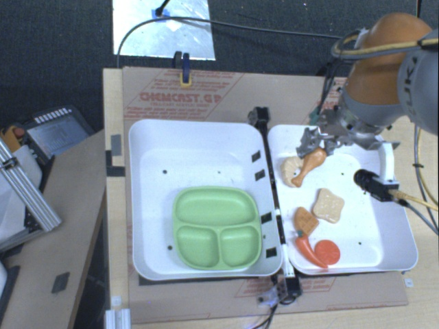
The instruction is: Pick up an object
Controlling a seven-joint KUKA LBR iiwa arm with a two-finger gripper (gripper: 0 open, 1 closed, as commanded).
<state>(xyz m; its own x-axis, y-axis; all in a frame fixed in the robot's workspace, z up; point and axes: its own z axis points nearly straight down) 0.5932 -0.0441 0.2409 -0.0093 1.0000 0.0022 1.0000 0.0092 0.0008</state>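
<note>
My gripper [314,142] hangs over the back left part of the right bin [394,245], at the end of the grey arm with its orange band. Right under it lies a brown toy drumstick [310,165], slanting from the gripper down to the left, its upper end touching or just below the gripper. A pale cream piece [291,167] sits against the drumstick's left side. Whether the drumstick is held I cannot tell.
The right bin also holds a bread slice [328,205], an orange nugget [306,221], a carrot [309,251] and a red disc [327,251] near the front. In the left bin [158,156] sits a green divided plate [216,228]. A black divider [269,184] separates the bins.
</note>
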